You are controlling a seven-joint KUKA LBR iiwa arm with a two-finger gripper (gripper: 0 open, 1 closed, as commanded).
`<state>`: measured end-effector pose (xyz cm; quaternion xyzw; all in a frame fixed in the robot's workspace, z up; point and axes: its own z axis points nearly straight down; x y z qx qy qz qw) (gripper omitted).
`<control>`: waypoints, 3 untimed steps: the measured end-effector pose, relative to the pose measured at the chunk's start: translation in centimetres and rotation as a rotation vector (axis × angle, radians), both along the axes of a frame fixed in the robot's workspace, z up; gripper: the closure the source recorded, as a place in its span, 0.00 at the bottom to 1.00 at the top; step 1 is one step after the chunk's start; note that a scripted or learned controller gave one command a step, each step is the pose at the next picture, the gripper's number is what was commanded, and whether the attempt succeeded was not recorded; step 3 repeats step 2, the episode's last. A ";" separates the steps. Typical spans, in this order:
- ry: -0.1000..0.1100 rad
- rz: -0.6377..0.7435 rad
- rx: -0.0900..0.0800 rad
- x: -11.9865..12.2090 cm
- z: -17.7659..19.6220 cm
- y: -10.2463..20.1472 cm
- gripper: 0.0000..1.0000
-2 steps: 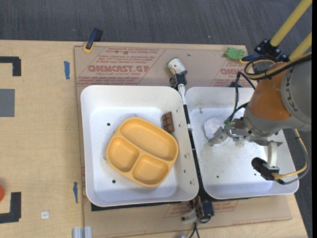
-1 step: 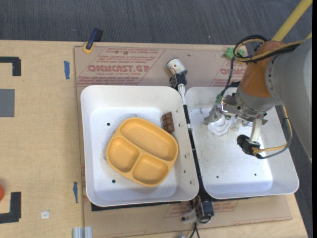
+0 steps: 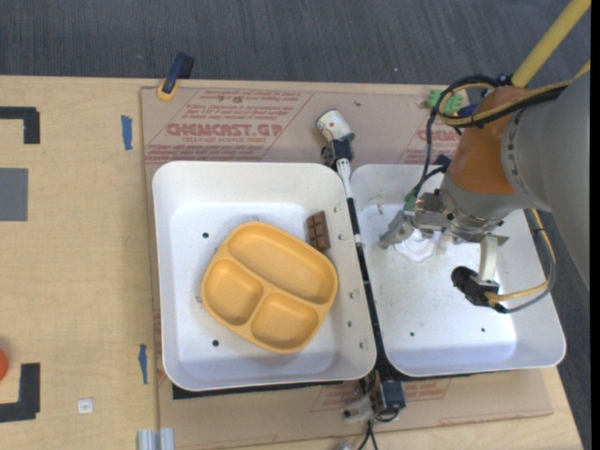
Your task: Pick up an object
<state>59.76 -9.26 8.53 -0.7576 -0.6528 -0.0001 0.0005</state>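
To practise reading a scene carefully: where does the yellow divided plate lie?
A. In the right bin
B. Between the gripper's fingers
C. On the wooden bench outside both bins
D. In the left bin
D. The yellow divided plate lies flat on the floor of the left bin, beside a small brown block, while the gripper is over the right bin.

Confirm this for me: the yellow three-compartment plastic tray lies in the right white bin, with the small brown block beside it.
Not quite. The camera view shows the yellow three-compartment plastic tray in the left white bin, not the right one. The small brown block does lie beside it, at its upper right edge.
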 end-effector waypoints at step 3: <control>-0.001 -0.034 -0.001 -5.6 10.0 1.4 1.00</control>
